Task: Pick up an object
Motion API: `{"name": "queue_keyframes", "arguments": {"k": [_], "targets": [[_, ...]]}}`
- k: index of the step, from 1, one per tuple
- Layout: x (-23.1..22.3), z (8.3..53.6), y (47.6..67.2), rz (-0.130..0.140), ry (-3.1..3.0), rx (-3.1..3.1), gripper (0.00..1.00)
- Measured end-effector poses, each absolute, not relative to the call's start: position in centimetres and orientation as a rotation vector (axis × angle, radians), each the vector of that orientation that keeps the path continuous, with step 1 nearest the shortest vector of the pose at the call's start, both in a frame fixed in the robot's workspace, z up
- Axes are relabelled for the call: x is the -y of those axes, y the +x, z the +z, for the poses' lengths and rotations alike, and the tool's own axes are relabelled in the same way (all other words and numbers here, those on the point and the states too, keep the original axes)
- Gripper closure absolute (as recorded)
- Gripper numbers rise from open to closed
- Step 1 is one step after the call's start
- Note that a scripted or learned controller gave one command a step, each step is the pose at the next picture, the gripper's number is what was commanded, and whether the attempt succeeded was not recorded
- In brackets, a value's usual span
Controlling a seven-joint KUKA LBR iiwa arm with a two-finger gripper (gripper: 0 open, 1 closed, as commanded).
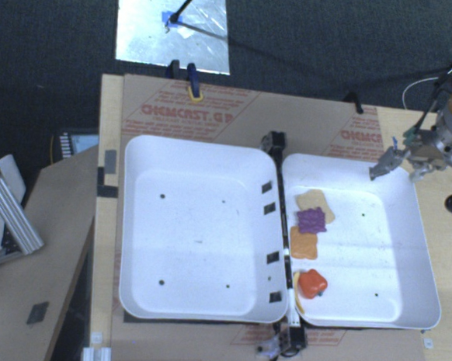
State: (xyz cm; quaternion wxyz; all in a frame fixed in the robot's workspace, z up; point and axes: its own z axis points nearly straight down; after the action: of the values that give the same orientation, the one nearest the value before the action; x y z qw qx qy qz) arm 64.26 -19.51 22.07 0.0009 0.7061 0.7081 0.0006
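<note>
I'm seeing the objects (310, 241) hugging the right bin's (407, 252) left edge; the gripper (402, 164) is hovering spread, empty, over its far-right corner.

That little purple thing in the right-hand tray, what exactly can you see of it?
The purple thing is a small, flat, roughly square piece with uneven edges, matte like soft foam or cloth. It lies flat on the floor of the right tray, near that tray's left wall. It overlaps a tan piece behind it and touches or nearly touches an orange piece in front. The pincer hangs well away, by the tray's far right corner.
</note>
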Motion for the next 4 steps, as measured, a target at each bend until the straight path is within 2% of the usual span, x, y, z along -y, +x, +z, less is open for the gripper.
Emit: {"name": "queue_keyframes", "arguments": {"k": [1, 2, 3, 4], "targets": [[19.5, 23.3, 64.4, 0.005, 2.210, -2.224, 1.00], [13.2, 31.2, 65.0, 0.010, 2.206, -2.227, 1.00], [13.1, 37.5, 53.2, 0.006, 2.221, -2.217, 1.00], [14.2, 53.4, 49.6, 0.019, 2.205, -2.210, 1.00]]}}
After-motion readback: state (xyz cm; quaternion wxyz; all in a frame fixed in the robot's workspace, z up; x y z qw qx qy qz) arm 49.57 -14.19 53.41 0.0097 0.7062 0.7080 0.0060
